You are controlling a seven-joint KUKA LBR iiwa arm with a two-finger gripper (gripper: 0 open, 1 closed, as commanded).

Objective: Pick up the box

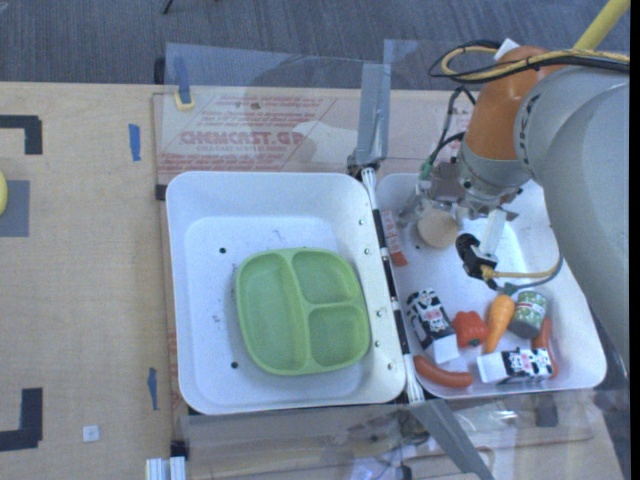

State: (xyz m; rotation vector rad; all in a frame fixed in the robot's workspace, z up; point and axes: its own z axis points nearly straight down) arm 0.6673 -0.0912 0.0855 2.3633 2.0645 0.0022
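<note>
The arm (pixel 560 108) reaches in over the right bin (pixel 575 298), its wrist lowered at that bin's far end; whether the jaws (pixel 445 218) are wide, narrow or holding anything cannot be told, since the wrist hides them. Two cow-patterned boxes lie in this bin: one box (pixel 430 316) near its left wall, another box (pixel 518 365) at its near right corner. Between them lie a carrot (pixel 498 320), a red pepper (pixel 468 326) and a sausage (pixel 442 372). The left bin (pixel 200 218) carries a green divided plate (pixel 303 310).
</note>
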